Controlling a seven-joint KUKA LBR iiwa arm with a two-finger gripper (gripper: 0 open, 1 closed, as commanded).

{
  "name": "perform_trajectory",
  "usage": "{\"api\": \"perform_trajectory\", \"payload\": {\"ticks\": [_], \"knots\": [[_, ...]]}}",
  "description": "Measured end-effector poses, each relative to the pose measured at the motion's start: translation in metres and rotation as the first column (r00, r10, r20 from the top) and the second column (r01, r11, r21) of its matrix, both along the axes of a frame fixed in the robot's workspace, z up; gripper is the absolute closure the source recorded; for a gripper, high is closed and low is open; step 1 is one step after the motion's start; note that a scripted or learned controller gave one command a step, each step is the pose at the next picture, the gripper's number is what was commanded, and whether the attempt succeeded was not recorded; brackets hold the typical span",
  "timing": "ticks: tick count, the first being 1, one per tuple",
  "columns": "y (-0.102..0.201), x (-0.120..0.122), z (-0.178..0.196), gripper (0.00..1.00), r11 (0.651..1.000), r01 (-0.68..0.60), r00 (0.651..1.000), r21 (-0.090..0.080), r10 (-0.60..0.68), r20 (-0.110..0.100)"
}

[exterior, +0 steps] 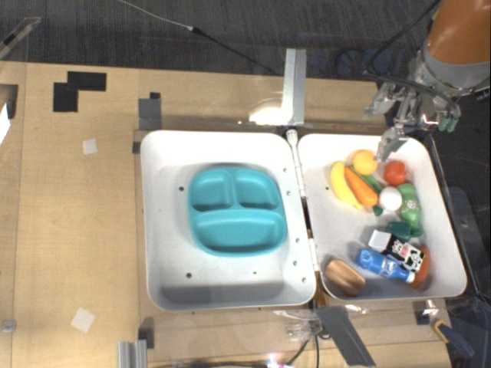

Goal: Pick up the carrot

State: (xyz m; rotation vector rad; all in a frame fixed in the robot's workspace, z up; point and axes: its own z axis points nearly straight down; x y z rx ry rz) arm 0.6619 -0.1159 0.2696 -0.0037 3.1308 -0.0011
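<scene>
Starting at the near corner of the right bin (454,240): a brown bread roll (344,276) tucked against the front wall, just beside a blue bottle (381,264) lying on its side and a black-and-white patterned toy (408,254), with a small white block (379,240) just behind. Probably tumbled there loose rather than arranged, judging by the crowding toward the outer wall.

Further in, a cluster of green pieces (409,211) and a white ball (390,199). Then the carrot (360,186), orange, lying slantwise in the far half of that bin, touching a yellow banana (342,184) on the side toward the divider and pressed close to the white ball at its nearer end. Beyond it, a red tomato (395,172) and a round yellow fruit (364,161) near the far wall. Hemmed in on nearly every side, so likely awkward to take cleanly without nudging a neighbour.

Across the divider, in the left bin (153,228), a teal divided plate (234,209) sitting alone at the middle.

Farthest back, the gripper (390,146) hanging over the far wall of the right bin, just above the yellow fruit and the tomato, pointed down, with nothing visibly held. Spread or pressed together: cannot tell from this angle. Placed, plausibly, for an approach to the carrot just in front of it.

Above that, the orange band (460,21) of the arm, and the pale wooden surface (69,205) all around.
</scene>
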Motion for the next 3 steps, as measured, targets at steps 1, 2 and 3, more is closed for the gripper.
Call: {"api": "perform_trajectory", "payload": {"ticks": [1,2,3], "knots": [[-0.025,0.003,-0.163,0.00,1.000,0.010,1.000,-0.002,-0.010,0.002],[0.016,-0.053,-0.181,0.00,0.998,0.059,0.998,0.002,-0.059,0.002],[0.017,-0.049,-0.167,1.00,0.999,0.054,0.998,0.001,-0.054,0.014]]}}
